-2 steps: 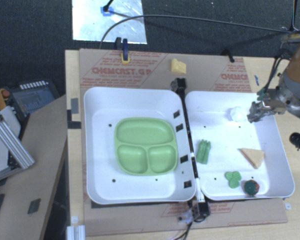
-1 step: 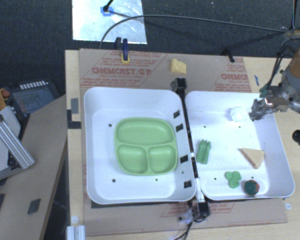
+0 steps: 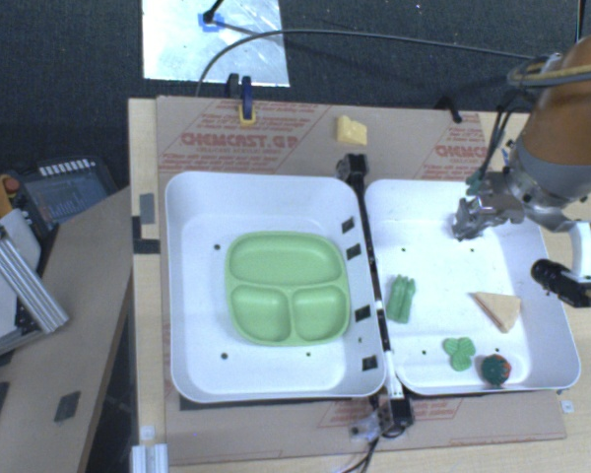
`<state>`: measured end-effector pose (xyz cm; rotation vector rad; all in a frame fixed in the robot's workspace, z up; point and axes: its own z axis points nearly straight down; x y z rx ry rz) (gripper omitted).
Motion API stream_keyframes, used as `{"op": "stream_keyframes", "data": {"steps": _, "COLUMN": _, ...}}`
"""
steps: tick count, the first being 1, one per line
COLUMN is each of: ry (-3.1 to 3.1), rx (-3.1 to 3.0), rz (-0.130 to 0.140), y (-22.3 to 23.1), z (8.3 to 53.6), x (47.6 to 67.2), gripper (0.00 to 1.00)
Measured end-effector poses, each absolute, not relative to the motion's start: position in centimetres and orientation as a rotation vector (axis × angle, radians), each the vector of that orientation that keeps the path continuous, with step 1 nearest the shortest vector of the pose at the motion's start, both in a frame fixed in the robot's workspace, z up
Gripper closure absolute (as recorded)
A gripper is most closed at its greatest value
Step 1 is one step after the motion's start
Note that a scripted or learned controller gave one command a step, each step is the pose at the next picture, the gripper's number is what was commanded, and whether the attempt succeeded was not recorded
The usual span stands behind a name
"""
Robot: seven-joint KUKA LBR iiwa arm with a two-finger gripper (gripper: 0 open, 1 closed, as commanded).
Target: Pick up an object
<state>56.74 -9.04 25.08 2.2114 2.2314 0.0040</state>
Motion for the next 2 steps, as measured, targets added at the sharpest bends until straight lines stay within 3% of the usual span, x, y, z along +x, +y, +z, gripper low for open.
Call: {"op": "stream_keyframes", "data": {"steps": 2, "ry": 2.233, "rx": 2.211, "rz": 0.002, "y": 2.5, "z": 25.1, "x": 54.4, "gripper": 1.0}}
